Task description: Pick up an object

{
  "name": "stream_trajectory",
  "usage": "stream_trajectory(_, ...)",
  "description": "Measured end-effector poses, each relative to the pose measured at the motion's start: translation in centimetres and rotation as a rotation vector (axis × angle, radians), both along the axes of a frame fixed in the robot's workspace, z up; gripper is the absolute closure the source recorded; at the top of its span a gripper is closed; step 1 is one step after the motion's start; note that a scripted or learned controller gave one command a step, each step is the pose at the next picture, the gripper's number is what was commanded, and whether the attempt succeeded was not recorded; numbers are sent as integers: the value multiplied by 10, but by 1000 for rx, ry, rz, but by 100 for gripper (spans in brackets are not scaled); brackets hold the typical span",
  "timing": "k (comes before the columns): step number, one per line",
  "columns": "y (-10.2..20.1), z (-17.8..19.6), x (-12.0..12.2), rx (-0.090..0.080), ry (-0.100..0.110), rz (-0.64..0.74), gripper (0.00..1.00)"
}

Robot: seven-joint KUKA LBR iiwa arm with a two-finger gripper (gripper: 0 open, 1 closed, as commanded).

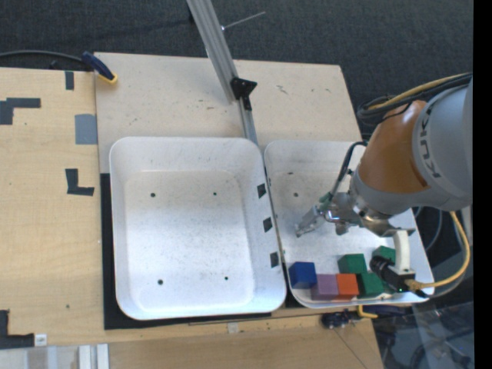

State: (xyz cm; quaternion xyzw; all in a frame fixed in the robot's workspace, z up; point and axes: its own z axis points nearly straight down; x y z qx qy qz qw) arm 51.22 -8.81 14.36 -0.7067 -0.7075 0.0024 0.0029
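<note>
Several small blocks lie along the front edge of the right bin point(307, 164): a blue block point(302, 274), a purple block point(328, 285), an orange block point(347, 284) and two green blocks point(354, 264) point(374, 284). My gripper point(310, 221) hangs over the middle of the right bin, behind and a little left of the blocks, apart from them. The grey arm with its orange band point(392, 156) reaches in from the right and hides the bin's right side.
The left bin point(184, 148) stands beside the right one, the two rims meeting in the middle. A slanted metal bar point(219, 48) runs down from the back to the bins' shared rim. Cables lie at the right of the bench.
</note>
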Motion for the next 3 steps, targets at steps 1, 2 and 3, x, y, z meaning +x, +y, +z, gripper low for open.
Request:
stream_trajectory(1, 1, -54, -2, 0, -1, -1, 0)
stream_trajectory(2, 2, -42, -1, 2, -2, 1, 100)
stream_trajectory(3, -7, 12, -5, -1, -10, -1, 100)
